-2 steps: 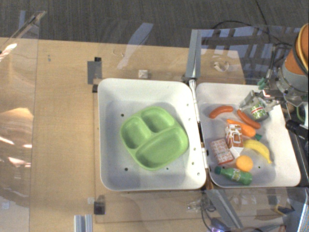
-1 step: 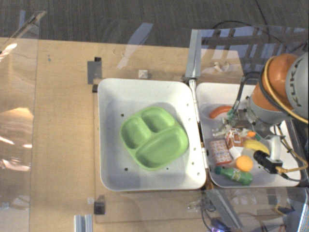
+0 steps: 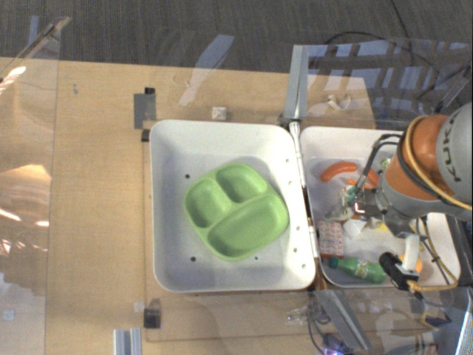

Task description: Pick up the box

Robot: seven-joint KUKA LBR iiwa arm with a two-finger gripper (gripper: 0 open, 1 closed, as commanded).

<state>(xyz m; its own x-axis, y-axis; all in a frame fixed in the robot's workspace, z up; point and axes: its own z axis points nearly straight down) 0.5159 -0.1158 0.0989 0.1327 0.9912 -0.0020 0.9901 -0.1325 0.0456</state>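
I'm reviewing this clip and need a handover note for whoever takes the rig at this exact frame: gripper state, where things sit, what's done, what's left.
Gripper: down inside the right bin; whether it is open or shut can't be seen from here.
Box: small patterned pack, lying on the right bin's floor by its left wall, apart from the gripper.
Nearby in that bin: an orange sausage-shaped item and a green bottle on its side.
Left bin: green divided plate.
Done: arm has reached the bin.
Left: grasp the box and lift it.
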